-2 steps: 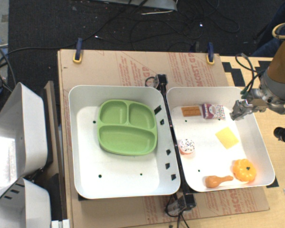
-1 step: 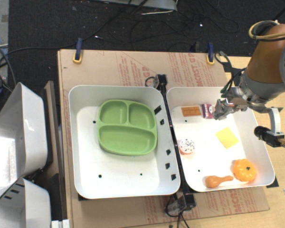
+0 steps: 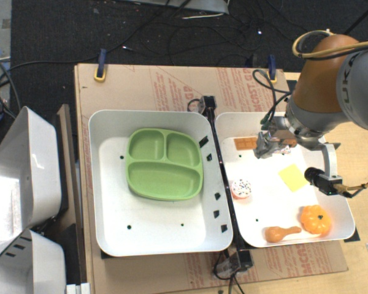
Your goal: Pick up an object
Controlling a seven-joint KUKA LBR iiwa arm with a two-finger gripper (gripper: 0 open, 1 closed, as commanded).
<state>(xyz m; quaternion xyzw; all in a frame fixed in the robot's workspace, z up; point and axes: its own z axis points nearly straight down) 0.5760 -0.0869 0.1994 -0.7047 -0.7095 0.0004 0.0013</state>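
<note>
Camera view: the grey-and-orange arm reaches in over the right bin (image 3: 349, 225) on the table (image 3: 147, 81), its claw (image 3: 267, 147) low near the bin's far edge, just beside an orange block (image 3: 245, 143) lying against that edge. Whether the claw is wide or narrow can't be told from this angle, and nothing shows between its tips. Other candidates in the same bin: a yellow square (image 3: 292, 177) mid-floor, a pink-and-white donut (image 3: 241, 188) near the left wall, a pumpkin (image 3: 314, 220) in the near-right corner w/ a tan gourd-shaped toy (image 3: 281, 232) just beside it along the near edge. The left bin (image 3: 104, 164) carries a green divided plate (image 3: 164, 164).

Likely step: closing in on the orange block. To do it well, the claw should centre over the block, approx. square to its short sides, and come straight down w/o scraping the bin wall; the block sits tight against the rim, so one tip has little room there. A flat, thin piece may slip, so grip low and lift slowly.
</note>
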